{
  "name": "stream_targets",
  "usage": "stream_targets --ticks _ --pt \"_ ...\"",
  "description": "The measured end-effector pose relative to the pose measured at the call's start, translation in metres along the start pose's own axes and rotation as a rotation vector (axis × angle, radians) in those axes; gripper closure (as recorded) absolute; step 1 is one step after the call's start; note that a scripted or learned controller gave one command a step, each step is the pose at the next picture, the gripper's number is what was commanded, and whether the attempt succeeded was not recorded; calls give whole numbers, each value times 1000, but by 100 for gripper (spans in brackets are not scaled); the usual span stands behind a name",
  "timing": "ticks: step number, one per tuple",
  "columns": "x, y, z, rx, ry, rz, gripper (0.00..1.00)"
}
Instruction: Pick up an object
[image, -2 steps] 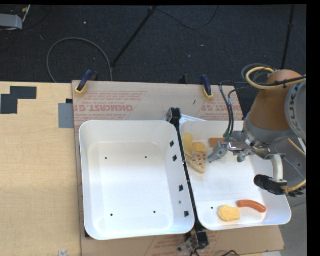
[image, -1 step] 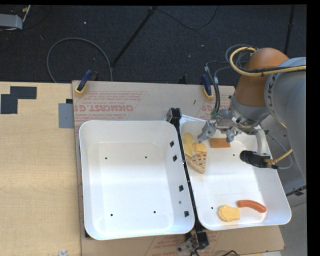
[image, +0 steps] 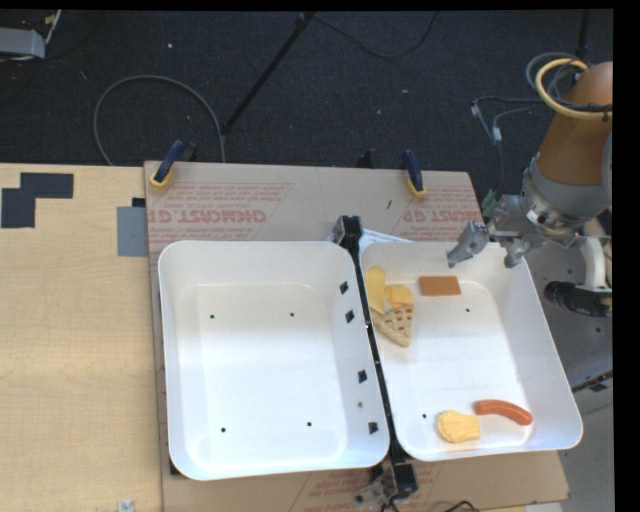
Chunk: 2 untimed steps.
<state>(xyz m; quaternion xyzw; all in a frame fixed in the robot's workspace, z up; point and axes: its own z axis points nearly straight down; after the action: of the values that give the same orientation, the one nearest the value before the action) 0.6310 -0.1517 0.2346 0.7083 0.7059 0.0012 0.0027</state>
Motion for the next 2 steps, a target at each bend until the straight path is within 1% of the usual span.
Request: stream_targets --ticks 1,2 --pt "-29 9 154 16 4 -2 0" --pt "-51 12 147 5 2 -3 0"
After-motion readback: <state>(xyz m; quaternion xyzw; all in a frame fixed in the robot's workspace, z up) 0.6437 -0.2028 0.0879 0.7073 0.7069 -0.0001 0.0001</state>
